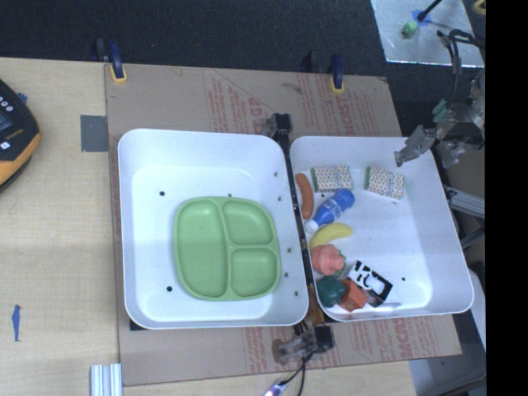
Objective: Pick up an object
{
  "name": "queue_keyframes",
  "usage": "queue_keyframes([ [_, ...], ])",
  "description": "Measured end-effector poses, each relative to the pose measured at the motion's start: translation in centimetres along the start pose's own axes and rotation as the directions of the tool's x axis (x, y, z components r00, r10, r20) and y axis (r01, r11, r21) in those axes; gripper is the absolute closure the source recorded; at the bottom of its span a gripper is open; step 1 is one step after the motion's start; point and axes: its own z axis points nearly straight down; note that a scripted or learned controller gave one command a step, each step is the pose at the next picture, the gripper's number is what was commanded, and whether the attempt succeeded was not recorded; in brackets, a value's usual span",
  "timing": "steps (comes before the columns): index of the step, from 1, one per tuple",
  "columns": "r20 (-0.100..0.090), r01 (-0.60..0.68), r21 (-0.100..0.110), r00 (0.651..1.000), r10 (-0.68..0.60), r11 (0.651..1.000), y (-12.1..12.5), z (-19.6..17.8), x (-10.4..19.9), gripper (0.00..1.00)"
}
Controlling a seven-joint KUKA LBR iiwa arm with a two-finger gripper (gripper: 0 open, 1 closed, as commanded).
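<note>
Two shallow white plastic bins sit side by side on a brown cardboard sheet (247, 97), their inner rims touching along the centre line. The left bin (148, 159) holds one pale green divided plate (225, 247), smooth and rounded, with three compartments; bare floor surrounds it on all sides, widest toward the far and left walls.

The right bin (429, 246) carries its objects crowded against the inner wall and near corner. From far to near: an orange-brown hot dog (304, 194) lying along the wall, a blue and white bottle (332, 207) tilted, a yellow banana (330, 233), a pink lumpy toy (328, 259), a dark green item (332, 289) touching an orange piece (353, 297), and a black and white card (370, 280). Two speckled rectangular sponges (331, 176) (385, 182) lie near the far wall. The right half of this bin's floor is open.

The gripper (410, 150) hangs at the far right corner, above the rim, just beside the right sponge. Nothing lies between its fingers; their opening cannot be judged.
</note>
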Motion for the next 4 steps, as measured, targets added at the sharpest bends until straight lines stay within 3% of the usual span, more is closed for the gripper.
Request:
queue_keyframes([
  [1,0.0,0.001,0.002,1.0,-0.001,1.0,-0.5,12.9,3.1,0.0],
  [2,0.0,0.001,0.001,1.0,-0.001,1.0,6.3,18.2,8.1,0.0],
  [3,0.001,0.004,0.002,1.0,-0.004,1.0,6.4,17.1,8.0,1.0],
  [4,-0.001,-0.002,0.0,1.0,0.002,1.0,0.3,8.1,10.1,1.0],
])
